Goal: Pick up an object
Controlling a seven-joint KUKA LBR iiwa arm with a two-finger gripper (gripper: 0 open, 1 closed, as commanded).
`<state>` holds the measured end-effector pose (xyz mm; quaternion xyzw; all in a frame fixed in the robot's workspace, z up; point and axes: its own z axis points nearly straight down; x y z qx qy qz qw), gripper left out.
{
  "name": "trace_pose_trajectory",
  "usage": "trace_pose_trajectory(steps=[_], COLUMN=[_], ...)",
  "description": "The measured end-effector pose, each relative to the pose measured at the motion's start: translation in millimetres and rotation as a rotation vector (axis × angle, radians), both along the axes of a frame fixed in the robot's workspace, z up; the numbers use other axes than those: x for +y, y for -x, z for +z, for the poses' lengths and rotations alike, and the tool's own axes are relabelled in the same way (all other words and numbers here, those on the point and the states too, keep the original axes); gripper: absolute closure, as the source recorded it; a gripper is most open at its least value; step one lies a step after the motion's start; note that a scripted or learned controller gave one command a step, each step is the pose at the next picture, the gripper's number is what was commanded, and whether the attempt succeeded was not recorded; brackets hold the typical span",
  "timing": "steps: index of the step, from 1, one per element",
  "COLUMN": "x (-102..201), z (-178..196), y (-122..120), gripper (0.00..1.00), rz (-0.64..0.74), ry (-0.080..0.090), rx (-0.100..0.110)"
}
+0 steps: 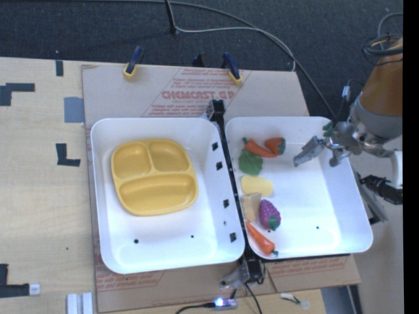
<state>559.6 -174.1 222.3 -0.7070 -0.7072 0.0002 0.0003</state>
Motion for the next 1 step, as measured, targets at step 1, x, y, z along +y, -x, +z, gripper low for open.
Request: trace_pose_trajectory(steps=[1], x=[16.6], z=[42.0], y=[-35.8], gripper=[0.00], rz=[0.002], ry=[0.001], rx=[-0.004])
